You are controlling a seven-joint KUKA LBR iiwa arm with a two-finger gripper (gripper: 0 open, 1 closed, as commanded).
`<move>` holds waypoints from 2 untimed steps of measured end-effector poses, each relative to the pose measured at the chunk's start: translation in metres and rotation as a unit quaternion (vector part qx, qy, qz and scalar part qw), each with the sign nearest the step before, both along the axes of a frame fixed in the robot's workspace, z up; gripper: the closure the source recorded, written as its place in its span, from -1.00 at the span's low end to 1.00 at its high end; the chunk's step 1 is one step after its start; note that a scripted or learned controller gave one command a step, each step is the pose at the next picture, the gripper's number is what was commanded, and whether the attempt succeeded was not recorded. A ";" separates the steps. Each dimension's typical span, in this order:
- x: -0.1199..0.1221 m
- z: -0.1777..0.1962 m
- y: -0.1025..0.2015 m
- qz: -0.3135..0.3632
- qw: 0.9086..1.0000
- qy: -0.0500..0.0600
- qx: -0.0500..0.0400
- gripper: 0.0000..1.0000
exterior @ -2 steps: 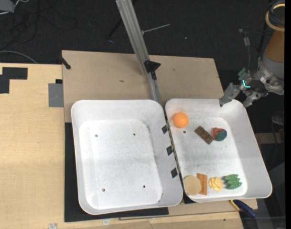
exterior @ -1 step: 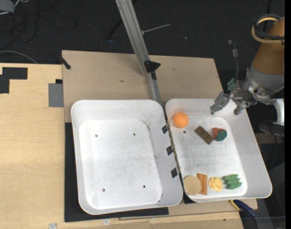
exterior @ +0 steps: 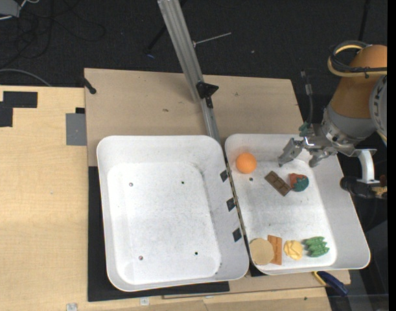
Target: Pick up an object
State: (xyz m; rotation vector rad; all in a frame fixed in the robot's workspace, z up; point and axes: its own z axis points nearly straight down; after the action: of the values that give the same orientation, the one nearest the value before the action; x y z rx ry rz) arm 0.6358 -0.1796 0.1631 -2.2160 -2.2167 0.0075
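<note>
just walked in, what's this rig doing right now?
The KUKA arm reaches in from the right with its gripper spread open above the back of the right bin, holding nothing. Nearest to it lie a brown block and a teal and red toy, with an orange ball farther left. Four more small items sit along the bin's front edge, including a green toy. No pick made yet.

Two bins side by side on the table [exterior: 152,102].
Right bin [exterior: 343,229] as landmark: ball [exterior: 245,163] at its far left; block [exterior: 277,183] mid-bin; gripper [exterior: 304,151] above its far edge; left bin [exterior: 162,212] alongside.
</note>
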 end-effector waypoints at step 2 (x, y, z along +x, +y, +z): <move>0.008 -0.046 0.003 0.002 1.000 -0.003 -0.001 1.00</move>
State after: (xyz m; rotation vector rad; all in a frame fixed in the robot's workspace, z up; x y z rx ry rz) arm 0.6442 -0.1762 0.1171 -2.2147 -2.2248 0.0026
